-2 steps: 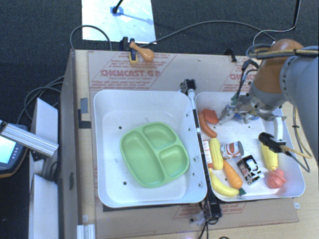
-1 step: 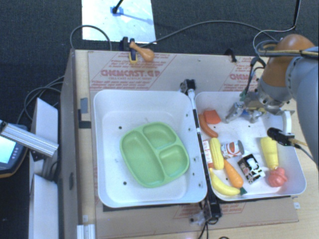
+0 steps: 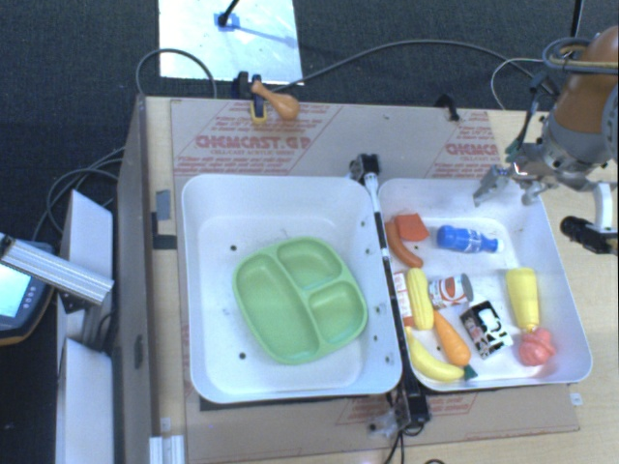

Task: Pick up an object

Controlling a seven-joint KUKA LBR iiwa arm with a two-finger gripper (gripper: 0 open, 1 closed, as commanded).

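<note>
The gripper (image 3: 507, 180) hangs open and empty over the far edge of the right bin (image 3: 571, 356). The blue bottle (image 3: 466, 240) lies just nearer, fairly clear of the other toys. I'd drop straight down and close across its narrow width.

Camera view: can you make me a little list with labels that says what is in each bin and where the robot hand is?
left bin: green divided plate
right bin: blue bottle, hot dog, orange block, corn, carrot, banana, yellow bottle, pink toy
gripper: above the right bin's far right corner, holding nothing
</note>
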